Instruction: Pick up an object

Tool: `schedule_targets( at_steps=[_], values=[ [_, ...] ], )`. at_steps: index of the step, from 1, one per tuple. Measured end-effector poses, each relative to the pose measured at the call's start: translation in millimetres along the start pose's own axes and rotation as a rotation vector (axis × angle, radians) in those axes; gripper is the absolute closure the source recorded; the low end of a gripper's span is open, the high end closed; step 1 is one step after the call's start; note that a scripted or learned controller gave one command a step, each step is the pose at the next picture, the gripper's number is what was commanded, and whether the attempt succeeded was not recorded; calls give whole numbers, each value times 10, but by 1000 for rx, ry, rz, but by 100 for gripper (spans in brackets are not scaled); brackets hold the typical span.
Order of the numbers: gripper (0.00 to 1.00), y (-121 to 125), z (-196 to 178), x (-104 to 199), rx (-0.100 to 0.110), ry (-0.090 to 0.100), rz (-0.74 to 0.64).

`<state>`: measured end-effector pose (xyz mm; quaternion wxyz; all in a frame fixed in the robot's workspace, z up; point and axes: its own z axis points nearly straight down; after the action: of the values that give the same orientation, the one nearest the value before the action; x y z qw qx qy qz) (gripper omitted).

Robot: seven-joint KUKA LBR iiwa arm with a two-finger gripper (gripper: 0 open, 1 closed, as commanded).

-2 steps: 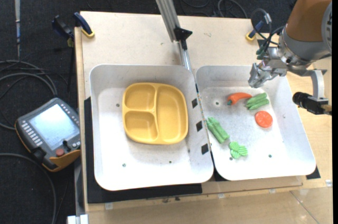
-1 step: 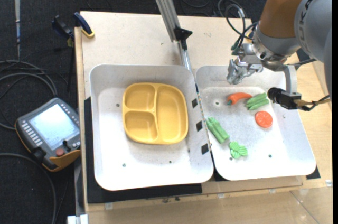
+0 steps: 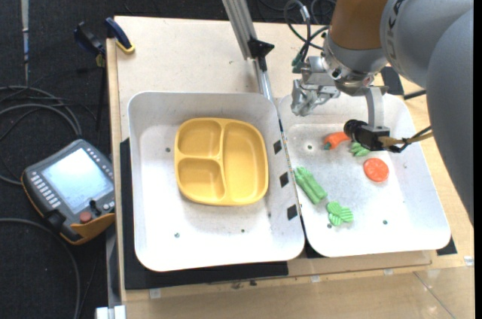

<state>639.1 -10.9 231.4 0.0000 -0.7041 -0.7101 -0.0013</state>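
Several toy foods lie in the right bin point(image 3: 422, 220): a small orange carrot point(image 3: 336, 138), a green piece point(image 3: 359, 150) beside it, a round orange-red fruit point(image 3: 376, 170), a long green pod point(image 3: 309, 185) near the bin's left wall, and a ridged green piece point(image 3: 340, 215) towards the front. My gripper point(image 3: 304, 102) hangs over the back left corner of the right bin, up and to the left of the carrot and apart from it. Nothing shows in its grasp. The grey arm with its orange band point(image 3: 369, 1) covers the bin's back right.
A yellow three-part plate point(image 3: 222, 160) lies in the left bin point(image 3: 151, 235). A slanted metal post point(image 3: 235, 1) stands behind the bins. A black cable fitting point(image 3: 370, 135) hangs close to the carrot. A teach pendant point(image 3: 69, 189) lies on the floor to the left.
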Motion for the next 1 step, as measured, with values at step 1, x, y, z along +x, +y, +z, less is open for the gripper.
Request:
schedule_targets(
  at_steps=[1],
  values=[
    [100,11,54,540,2,0,0]
  ],
)
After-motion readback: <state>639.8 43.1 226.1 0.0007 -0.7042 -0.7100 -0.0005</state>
